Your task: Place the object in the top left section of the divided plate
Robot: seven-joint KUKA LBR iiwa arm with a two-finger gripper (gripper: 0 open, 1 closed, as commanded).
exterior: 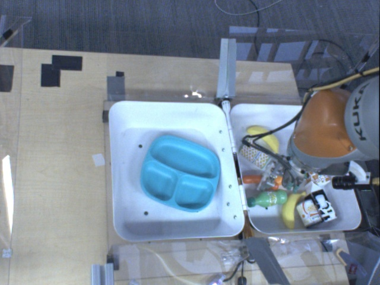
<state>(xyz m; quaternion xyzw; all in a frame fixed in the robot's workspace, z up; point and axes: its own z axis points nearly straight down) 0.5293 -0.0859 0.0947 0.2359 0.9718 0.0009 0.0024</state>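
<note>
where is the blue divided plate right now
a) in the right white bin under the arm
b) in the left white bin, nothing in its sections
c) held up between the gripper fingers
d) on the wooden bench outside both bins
b: the blue divided plate lies flat in the left white bin with its three sections bare, while the gripper is over the clutter in the right white bin.

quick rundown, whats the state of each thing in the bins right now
divided plate: flat in the left bin, its sections bare
end effector: low in the right bin, over the clutter
green bottle: lying on its side
banana: lying near the front wall
yellow fruit: resting at the back
small carton: lying tilted beside the banana
</note>
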